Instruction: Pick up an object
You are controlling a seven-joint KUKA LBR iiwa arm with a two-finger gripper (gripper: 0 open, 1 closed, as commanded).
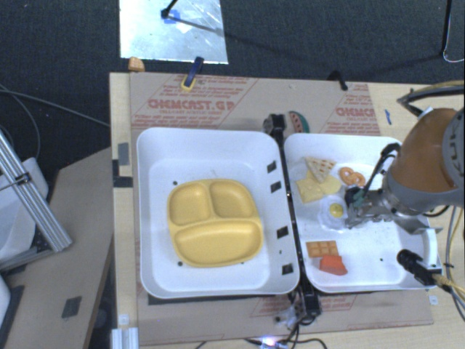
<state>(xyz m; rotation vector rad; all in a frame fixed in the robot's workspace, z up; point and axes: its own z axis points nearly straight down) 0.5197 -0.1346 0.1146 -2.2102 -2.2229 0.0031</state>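
Nearest us in the right bin (385, 278) lie a red piece (333, 265) and, just beyond it, an orange cracker (322, 249), both untouched. Further in, we see the gripper (354, 211) low over the bin floor, just right of a small yellow-centred piece (336, 210); whether its jaws are parted or closed we cannot tell. Beyond sit a pale cheese slice (314, 188), a wedge (320, 169) and a pretzel (352, 175). To the left, the other bin (152, 151) holds a yellow divided plate (215, 221). We judge nothing lifted yet; grasping and raising remain.
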